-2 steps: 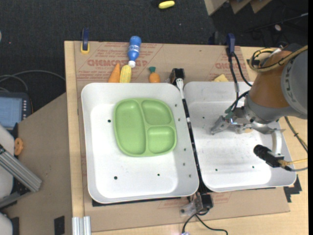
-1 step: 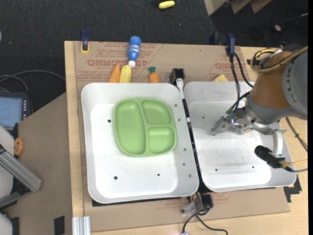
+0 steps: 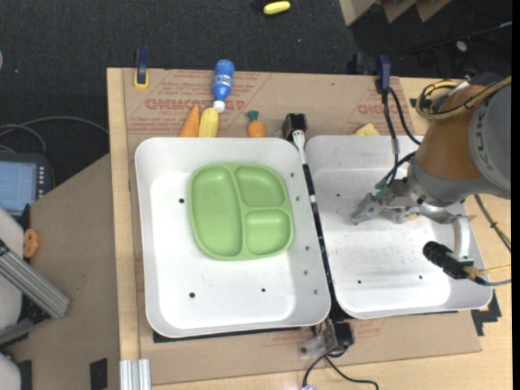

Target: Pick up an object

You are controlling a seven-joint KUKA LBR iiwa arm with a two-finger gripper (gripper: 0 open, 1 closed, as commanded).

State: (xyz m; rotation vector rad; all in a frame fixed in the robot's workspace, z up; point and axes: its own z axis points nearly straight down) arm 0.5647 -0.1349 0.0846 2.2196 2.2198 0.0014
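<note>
While the gripper (image 3: 366,210) hangs low over the floor of the right bin (image 3: 390,292), towards its left half, the view does not let one tell whether it is open or closed, and nothing can be seen held in it. The arm (image 3: 459,149), grey with its orange band, reaches in from the right across that bin's far corner.

The one object lying in a bin is a green divided plate (image 3: 241,210) with three compartments. It rests flat in the left bin (image 3: 162,234), a little behind the middle and well apart from the gripper, with the two bins' touching rims between them.

Both bins stand on a cardboard sheet (image 3: 325,96). Red lettering (image 3: 175,102) printed on it behind the left bin appears to read "CHEMCAST"; a second red print nearer the right bin is too faint to read. On this strip of cardboard, behind the left bin, lie a blue-and-white bottle (image 3: 222,84) whose label is too small to read, a yellow corn cob (image 3: 209,122) just beside an orange carrot (image 3: 189,123), a smaller carrot (image 3: 256,126) with a green top, and a small black object (image 3: 294,124) at the gap between the bins. A pale yellow piece (image 3: 367,130) lies behind the right bin. A blue clamp (image 3: 142,65) grips the sheet's far edge at the left. On the dark floor beyond lies a yellow object (image 3: 277,7).
</note>
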